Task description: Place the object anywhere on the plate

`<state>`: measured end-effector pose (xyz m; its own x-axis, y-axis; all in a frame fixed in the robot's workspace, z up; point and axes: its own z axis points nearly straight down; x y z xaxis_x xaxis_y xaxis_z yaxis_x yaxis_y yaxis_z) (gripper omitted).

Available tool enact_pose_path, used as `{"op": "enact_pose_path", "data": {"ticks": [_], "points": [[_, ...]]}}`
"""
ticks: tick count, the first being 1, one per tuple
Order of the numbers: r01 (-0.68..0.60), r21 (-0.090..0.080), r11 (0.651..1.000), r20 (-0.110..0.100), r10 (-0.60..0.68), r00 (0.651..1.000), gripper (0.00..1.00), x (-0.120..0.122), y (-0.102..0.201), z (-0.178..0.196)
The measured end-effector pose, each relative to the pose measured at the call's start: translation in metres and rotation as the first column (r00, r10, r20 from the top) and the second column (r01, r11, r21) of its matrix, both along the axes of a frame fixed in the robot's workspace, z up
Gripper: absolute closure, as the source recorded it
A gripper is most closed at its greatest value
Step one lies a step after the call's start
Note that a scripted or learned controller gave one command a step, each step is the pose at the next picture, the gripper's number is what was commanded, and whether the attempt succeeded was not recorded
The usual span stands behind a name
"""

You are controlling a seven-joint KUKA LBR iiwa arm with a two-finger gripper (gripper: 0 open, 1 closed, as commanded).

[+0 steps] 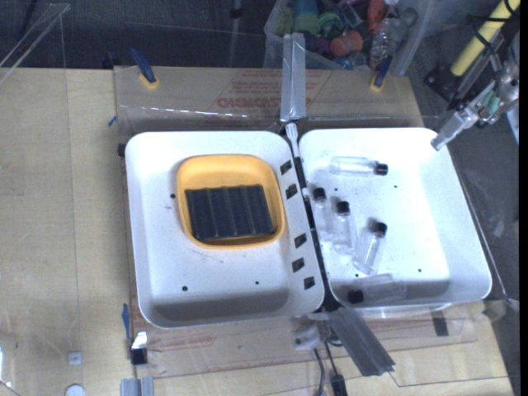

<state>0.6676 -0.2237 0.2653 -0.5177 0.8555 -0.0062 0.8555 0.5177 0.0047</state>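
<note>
A yellow plate [227,170] lies in the left bin [157,246]. On it rests a dark grey ribbed block [229,212] that covers most of the plate's floor. Several clear vials with black caps lie in the right bin [429,221]: one [356,167] on its side near the back, one [341,219] in the middle, one [370,244] further forward. My gripper [452,129] hangs over the back right corner of the right bin, well away from the vials and the plate, with nothing seen in it.
A metal divider [292,89] runs between the bins at the back. A clear tub of coloured toys [346,15] stands behind the bench. Blue clamps [147,74] hold a plastic sheet at the rear.
</note>
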Motion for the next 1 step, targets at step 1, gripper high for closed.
{"op": "enact_pose_path", "data": {"ticks": [1], "points": [[-0.051,-0.001,0.999,0.000,0.051,0.999,0.00,0.0008,0.0020,0.0073]]}}
